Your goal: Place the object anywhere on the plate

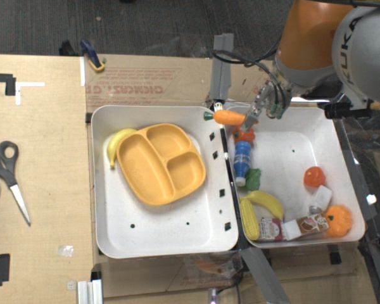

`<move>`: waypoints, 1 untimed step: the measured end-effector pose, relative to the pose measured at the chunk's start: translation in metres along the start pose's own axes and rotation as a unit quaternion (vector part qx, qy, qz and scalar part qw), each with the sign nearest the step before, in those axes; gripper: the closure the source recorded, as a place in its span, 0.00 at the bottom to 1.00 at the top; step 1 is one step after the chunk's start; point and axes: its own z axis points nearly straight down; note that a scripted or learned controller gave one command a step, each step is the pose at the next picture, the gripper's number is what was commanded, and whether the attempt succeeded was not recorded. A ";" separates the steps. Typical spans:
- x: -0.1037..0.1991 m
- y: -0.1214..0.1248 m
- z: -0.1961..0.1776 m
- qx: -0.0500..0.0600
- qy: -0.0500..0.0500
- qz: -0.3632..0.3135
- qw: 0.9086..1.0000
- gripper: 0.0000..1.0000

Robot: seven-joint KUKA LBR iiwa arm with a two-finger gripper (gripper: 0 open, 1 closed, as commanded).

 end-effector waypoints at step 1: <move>0.040 0.038 0.031 -0.001 0.001 -0.052 0.999 1.00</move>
